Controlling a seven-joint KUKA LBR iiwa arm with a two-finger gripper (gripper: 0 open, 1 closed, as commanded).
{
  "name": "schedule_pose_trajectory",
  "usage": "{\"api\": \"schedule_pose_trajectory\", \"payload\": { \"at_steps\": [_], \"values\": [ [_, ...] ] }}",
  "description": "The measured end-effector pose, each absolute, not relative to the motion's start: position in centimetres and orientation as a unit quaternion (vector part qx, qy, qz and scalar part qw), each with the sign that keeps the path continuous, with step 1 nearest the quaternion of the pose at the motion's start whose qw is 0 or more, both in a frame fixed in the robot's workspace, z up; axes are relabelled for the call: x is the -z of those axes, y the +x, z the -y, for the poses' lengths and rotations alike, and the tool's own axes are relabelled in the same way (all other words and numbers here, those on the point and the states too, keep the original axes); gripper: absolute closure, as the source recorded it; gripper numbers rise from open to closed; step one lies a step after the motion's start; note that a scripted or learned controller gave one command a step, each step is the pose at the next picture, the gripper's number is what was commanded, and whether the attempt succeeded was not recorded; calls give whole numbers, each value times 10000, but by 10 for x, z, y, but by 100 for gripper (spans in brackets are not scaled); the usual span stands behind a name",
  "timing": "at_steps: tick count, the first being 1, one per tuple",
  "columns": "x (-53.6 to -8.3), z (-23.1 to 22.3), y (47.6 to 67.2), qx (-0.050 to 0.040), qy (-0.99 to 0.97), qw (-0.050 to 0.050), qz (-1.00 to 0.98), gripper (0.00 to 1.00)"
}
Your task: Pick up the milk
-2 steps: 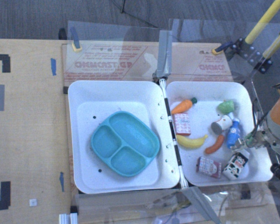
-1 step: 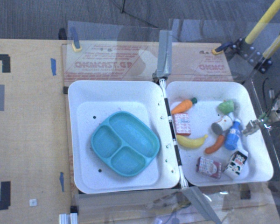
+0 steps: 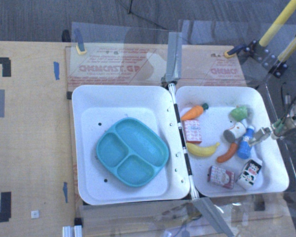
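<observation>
The gripper [image 3: 264, 133], its spread impossible to tell, hovers at the right bin's [image 3: 274, 107] right rim, reach still ahead; the cow-print milk carton [image 3: 249, 174] lies untouched in the near-right corner.

Red lettering on cardboard [image 3: 113, 65] — illegible

You have little room around the milk carton [image 3: 249, 174]; it sits against the right bin's near rim [image 3: 237, 190], with a red packet [image 3: 221, 177] just beside it on its left and the blue bottle [image 3: 245, 146] close behind it. From above, nothing covers it.
</observation>
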State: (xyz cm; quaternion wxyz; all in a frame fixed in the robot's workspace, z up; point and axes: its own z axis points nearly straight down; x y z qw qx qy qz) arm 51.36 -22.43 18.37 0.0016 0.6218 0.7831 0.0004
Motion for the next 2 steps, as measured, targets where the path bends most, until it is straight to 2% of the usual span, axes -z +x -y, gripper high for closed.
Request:
{"api": "schedule_pose_trajectory", "payload": {
  "at_steps": [1, 2],
  "values": [
    [-90, 221, 482, -21, 5538, 16, -8327, 0],
    [-106, 225, 488, -51, 5563, 129, -8309, 100]
  ]
}}
